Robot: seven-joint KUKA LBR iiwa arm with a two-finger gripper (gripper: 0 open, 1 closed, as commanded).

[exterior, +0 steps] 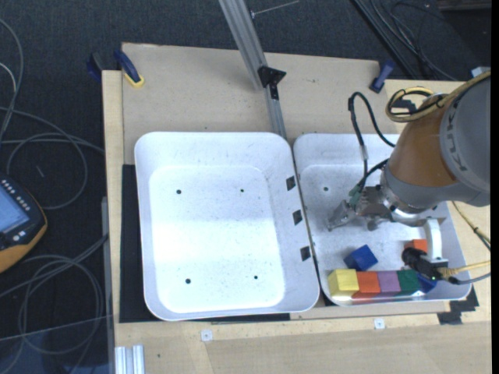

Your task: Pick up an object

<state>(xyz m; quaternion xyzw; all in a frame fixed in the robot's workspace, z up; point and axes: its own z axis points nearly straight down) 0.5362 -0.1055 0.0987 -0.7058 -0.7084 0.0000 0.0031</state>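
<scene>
My gripper (355, 219) hangs over the middle of the right bin (327, 158), its fingers spread open with only bare bin floor between them. A blue cube (361, 257) lies just below it, apart from the fingers. Along the bin's front wall sits a row of blocks: yellow (343, 282), orange (368, 283), purple (388, 281), green (407, 280). A red block (416, 248) lies at the right, partly hidden by a white and black part of the wrist.
The left bin (210, 224) lies beside the right one, joined by black clips (296, 216). A slanted metal pole (249, 45) rises behind the bins. Cables (359, 131) hang from the arm over the right bin's back.
</scene>
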